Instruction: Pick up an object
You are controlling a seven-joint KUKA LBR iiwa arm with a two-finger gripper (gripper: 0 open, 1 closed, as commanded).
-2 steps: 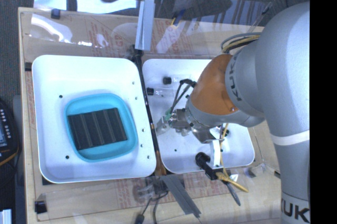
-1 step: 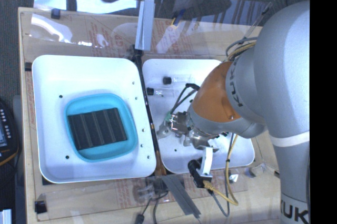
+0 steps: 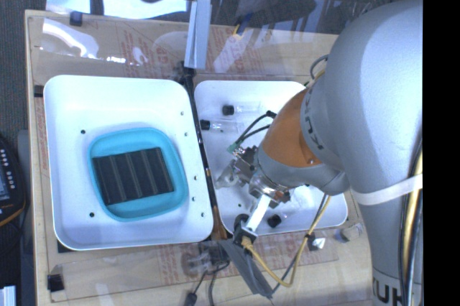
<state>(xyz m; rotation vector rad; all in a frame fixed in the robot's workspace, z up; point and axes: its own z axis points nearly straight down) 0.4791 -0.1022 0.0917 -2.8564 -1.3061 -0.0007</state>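
The grey two-finger gripper [image 3: 248,224] hung low inside the right shallow white plastic bin [image 3: 215,100]; its opening could not be determined. A small black object [image 3: 274,221] lay just beside it.

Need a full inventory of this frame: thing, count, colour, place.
bins: 2, white, side by side on the bench
tray: 1, light blue with dark ribbed inset, in the left bin
small dark items: at least 2, black, in the right bin, one near its far edge, one near the front under the wrist; too small to identify
clear item: 1, transparent, right bin's far edge, unclear what
bench: 1, light wood
arm: 1, grey with orange band, over the right bin
gripper: 1, low in the right bin
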